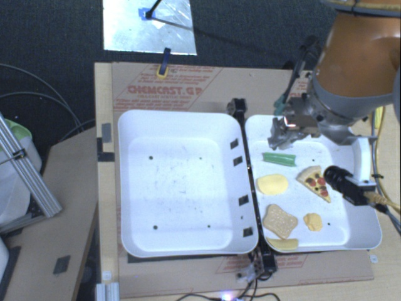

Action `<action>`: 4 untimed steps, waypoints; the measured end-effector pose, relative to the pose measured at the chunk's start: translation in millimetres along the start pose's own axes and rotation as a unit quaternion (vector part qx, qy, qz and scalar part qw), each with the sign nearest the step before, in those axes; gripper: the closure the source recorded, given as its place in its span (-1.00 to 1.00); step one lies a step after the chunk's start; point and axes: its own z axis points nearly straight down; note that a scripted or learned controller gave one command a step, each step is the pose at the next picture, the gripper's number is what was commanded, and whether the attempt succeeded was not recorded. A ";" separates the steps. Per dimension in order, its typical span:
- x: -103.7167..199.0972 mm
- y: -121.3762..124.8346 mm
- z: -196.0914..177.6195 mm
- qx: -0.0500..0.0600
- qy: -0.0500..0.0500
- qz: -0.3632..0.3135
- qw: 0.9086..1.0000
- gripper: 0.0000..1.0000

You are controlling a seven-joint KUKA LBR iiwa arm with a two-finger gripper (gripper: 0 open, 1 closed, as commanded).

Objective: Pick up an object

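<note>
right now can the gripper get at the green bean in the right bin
Probably yes: the gripper hangs just above the green bean, which lies alone on the bin floor with nothing over it.

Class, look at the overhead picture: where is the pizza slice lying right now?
The pizza slice lies in the right bin, toward its right side, right of the pale yellow piece and below-right of the green piece.

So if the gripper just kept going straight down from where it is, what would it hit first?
Probably the green piece, which lies just below the gripper in the right bin; depth is unclear, so it could miss and meet the floor.
</note>
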 end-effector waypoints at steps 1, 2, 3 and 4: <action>75.0 -4.2 -8.4 0.009 -0.001 -0.001 1.000 1.00; 70.5 -2.9 -18.8 0.007 -0.002 0.000 1.000 1.00; 70.7 -1.9 -29.5 0.006 -0.002 -0.003 1.000 1.00; 70.9 -0.9 -40.3 0.005 -0.001 -0.005 1.000 1.00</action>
